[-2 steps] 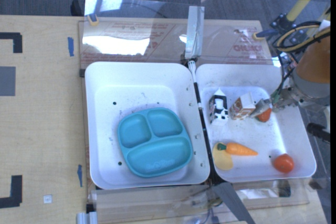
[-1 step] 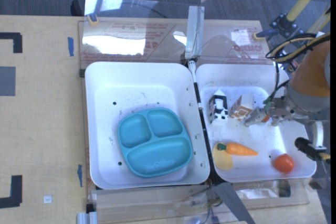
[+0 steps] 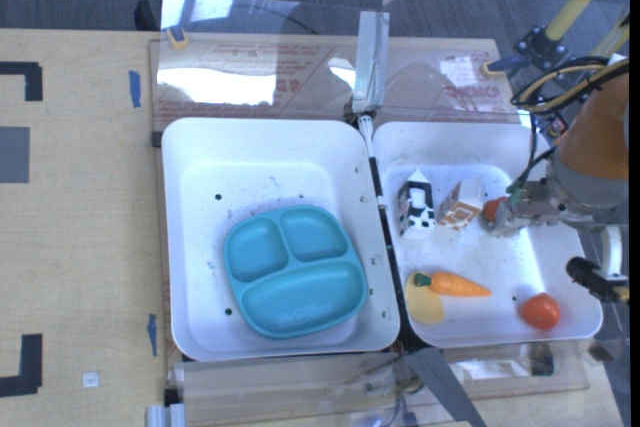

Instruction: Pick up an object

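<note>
Camera view
Pincer (image 3: 503, 214): inside the right bin (image 3: 575, 330), by its right wall; whether spread or pressed together cannot be told.
Small orange-red object (image 3: 492, 209): touching the pincer tip on its left side; a grasp cannot be confirmed.
Brown-and-white block (image 3: 460, 210): just left of that object.
Cow figure (image 3: 417, 202): further left.
Carrot (image 3: 453, 285): toward the bin's near edge.
Red ball (image 3: 540, 311): near right corner.
Left bin (image 3: 185, 215): carries a blue divided plate (image 3: 294, 270).

Both bins (image 3: 190, 155) look like smooth white plastic, faintly scuffed. The blue divided plate (image 3: 295, 272) is matt plastic. The carrot (image 3: 455, 285) and tomato (image 3: 541, 311) below the gripper (image 3: 505, 215) look glossy. The bench (image 3: 80, 215) looks like pale wood.
</note>
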Motion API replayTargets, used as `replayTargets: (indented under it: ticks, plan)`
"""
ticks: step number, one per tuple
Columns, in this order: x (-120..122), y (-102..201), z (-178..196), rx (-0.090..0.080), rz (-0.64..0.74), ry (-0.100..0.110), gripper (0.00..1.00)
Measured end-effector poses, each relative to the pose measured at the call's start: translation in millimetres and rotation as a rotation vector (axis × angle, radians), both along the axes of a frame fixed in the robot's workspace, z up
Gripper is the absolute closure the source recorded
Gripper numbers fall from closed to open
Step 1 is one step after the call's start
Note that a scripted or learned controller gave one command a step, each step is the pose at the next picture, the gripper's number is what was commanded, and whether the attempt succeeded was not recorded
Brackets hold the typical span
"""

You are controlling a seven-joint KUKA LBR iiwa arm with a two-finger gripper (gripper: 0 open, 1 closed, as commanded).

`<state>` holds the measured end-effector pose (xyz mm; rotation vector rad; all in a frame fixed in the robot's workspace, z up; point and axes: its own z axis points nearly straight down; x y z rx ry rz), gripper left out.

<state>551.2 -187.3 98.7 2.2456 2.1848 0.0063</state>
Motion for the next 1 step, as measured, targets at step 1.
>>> replayTargets:
  ticks: [1]
  plan:
    - [63.4, -5.4, 100.9, 0.003, -0.296, 0.004, 1.0]
